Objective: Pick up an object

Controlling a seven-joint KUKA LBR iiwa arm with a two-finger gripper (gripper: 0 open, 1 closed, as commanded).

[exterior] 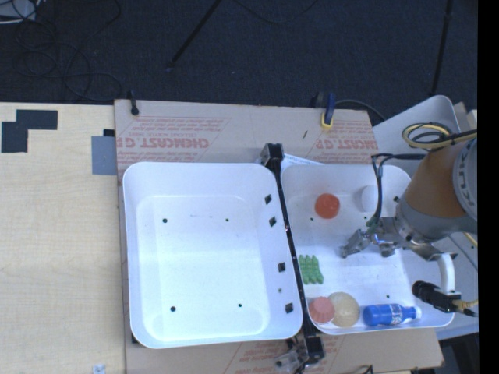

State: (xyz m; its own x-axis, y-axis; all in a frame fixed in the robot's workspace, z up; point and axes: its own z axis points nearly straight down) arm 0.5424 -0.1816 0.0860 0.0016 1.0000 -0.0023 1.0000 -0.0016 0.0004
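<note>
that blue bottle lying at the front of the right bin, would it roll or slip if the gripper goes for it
The blue bottle lies on its side, so a push across its length would probably roll it. Its rounded body looks smooth, so it may slip. The cream ball beside it might block rolling that way. The gripper sits farther back.

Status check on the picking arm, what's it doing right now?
Gripper low in right bin, nothing seen between fingers. Green object nearest, red ball beyond. Path unobstructed.

2 bins (140, 209), 3 balls (327, 206), 1 bottle (390, 315), 1 green toy (310, 269).
</note>
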